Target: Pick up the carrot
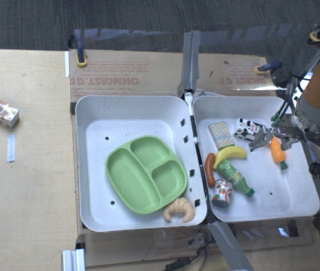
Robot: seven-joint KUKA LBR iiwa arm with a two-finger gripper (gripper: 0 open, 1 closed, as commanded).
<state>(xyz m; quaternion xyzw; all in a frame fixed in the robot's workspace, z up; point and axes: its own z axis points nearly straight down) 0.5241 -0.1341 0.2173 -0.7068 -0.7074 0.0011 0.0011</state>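
Carrot: one, orange with a green tip, lying in the right bin near its right wall; probably a light, stiff, smooth toy, best taken across its thick middle; gripper just above it, whether spread or closed I cannot tell; nearby one banana, one bottle, one can; left bin holds one green plate, one croissant.

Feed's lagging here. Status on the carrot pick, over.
End effector low over right bin. Carrot right beside it, grip unconfirmed. Banana and bottle lie clear to camera-left.
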